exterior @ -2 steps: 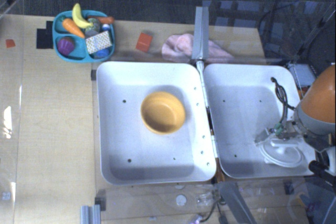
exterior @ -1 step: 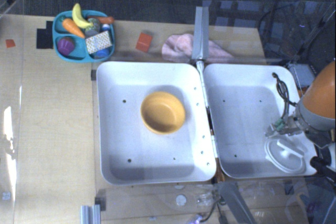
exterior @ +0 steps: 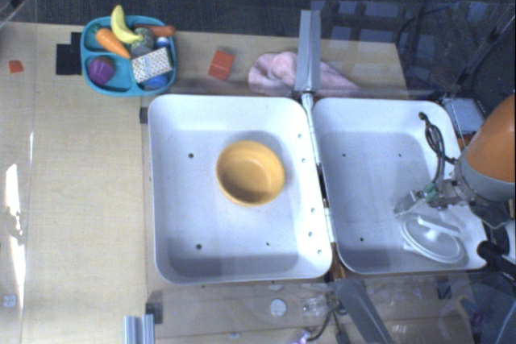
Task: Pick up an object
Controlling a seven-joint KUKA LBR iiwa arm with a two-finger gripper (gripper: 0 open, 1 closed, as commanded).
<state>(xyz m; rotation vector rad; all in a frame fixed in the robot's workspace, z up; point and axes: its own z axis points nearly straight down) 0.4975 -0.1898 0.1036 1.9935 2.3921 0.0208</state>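
Observation:
A yellow bowl [exterior: 251, 172] sits upright near the middle of the left bin [exterior: 173, 238]. A clear, round plastic dish [exterior: 434, 238] lies at the front right of the right bin [exterior: 363, 173]. My gripper [exterior: 421, 201] reaches in from the right edge and hangs low over the right bin. It is just above the far rim of the clear dish, and its tip is small and blurred against the white floor. The orange band of the arm [exterior: 493, 142] is at the right edge.
Behind the bins on the bench stand a blue tray [exterior: 90, 80] of toy food, a red block [exterior: 221, 64] and a pink cloth [exterior: 274, 72]. A grey post [exterior: 305, 52] rises between the bins at the back. Black cables [exterior: 434, 137] hang by the arm.

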